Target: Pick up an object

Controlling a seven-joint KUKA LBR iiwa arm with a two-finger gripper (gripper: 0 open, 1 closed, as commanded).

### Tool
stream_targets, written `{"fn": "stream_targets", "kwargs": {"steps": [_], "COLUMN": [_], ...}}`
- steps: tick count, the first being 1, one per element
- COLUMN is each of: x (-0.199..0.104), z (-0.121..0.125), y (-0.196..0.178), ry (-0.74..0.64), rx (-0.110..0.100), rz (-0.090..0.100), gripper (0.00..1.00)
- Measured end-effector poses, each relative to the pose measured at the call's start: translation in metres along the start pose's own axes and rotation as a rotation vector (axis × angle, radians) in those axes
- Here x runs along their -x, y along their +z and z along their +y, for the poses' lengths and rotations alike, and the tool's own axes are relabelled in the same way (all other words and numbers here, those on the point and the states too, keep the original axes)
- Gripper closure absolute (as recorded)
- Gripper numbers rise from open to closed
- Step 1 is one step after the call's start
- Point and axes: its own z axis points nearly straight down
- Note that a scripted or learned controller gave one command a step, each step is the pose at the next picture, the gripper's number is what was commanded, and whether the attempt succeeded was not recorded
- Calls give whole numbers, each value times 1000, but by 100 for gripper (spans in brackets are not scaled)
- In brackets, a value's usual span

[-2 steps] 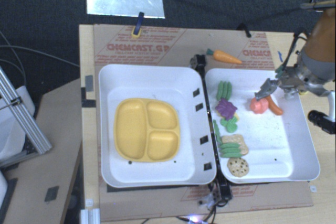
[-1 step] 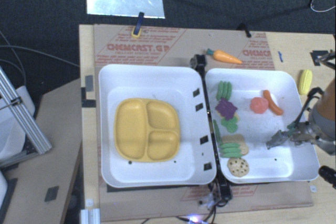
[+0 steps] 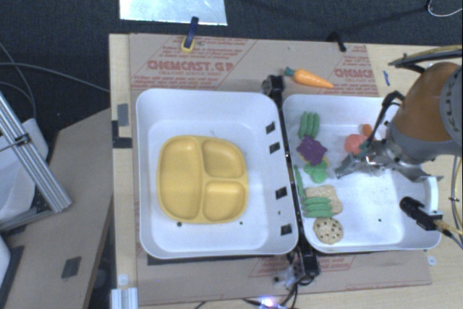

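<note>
The camera view looks down on the table [image 3: 239, 54], and I go from left to right. The left bin [image 3: 155, 228] carries a yellow divided plate [image 3: 202, 178] in its middle. The right bin [image 3: 376, 228] carries the small toy foods: green beans [image 3: 309, 124] at the top, a purple piece [image 3: 312, 149] under them, a green piece [image 3: 316, 171], a cracker [image 3: 323, 193], a green pod [image 3: 317, 208] and a chocolate cookie [image 3: 328, 230] near the bottom rim. An orange-red piece [image 3: 354, 142] lies more to the right, just beside the tool [image 3: 346, 168]. A toy carrot [image 3: 308, 77] lies on the table above the right bin, outside of it.

The tool is low in the right bin, its tips toward the green piece and the purple piece, near them. I cannot tell whether its fingers are apart or closed, because they look like one grey shape here, and I see no object between them. So I judge that nothing is grasped yet.

To do this step well, I think the tool should choose one piece that stands a little apart from the others, for example the orange-red piece or the cookie, come down straight over its middle, and close only when the piece is between the fingers. The foods on the left side of this bin lie close together, so a slanted approach could push them against the rim instead of grasping.
</note>
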Motion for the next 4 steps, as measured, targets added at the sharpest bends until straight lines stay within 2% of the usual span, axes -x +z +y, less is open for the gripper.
{"fn": "stream_targets", "kwargs": {"steps": [1,2,3,4], "x": [26,41,-37,40], "z": [85,-43,20,-5], "y": [4,5,4,4], "ry": [2,15,-3,14], "rx": [2,-12,2,-2], "rz": [-1,-1,1,-7], "gripper": [0,0,0,0]}}
